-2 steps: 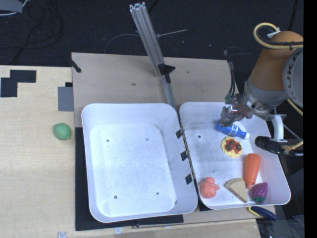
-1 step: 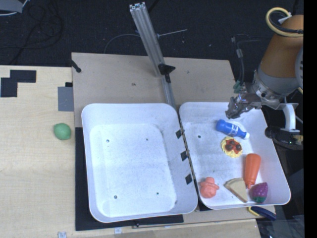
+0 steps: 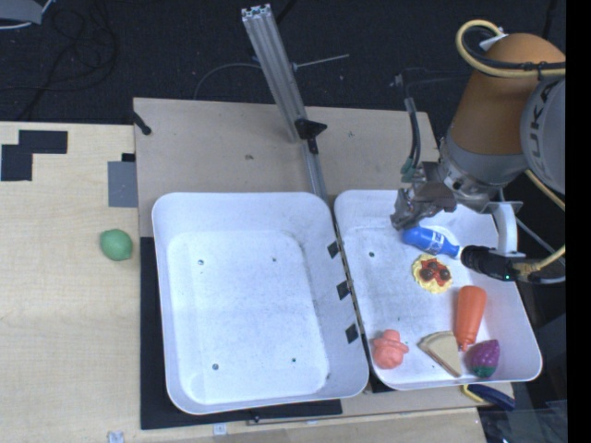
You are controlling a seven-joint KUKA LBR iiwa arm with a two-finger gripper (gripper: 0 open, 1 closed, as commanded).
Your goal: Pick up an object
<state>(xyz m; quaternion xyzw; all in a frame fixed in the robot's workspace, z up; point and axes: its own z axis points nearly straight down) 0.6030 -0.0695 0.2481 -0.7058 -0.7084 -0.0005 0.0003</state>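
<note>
So the blue bottle (image 3: 431,240) is lying on its side in the upper part of the right bin (image 3: 369,275), tilted a bit so its far end points down toward the right. The gripper (image 3: 407,216) sits right at the bottle's upper-left end, looks like it's touching or just over it, but honestly I can't tell from this angle how the gripper is set or whether it actually has the thing, everything there is a dark clump. Just below the bottle there's a small yellow piece with red bits on top (image 3: 432,273), like a toy pizza or tart. Further down the right side you get an orange carrot (image 3: 469,314) standing roughly lengthwise, then a purple fruit thing (image 3: 484,356) in the bottom right corner with a tan slice of bread (image 3: 442,351) just beside it, and a pink blob toy (image 3: 390,349) near the bin's lower left. The left bin (image 3: 175,220) sits right next to it, the two joined along the middle by black clips. Way off on the left, well apart from both bins, a green ball (image 3: 116,245) rests on the wooden bench (image 3: 55,293). The arm (image 3: 503,109) comes in from the upper right, big orange band and all.
</note>
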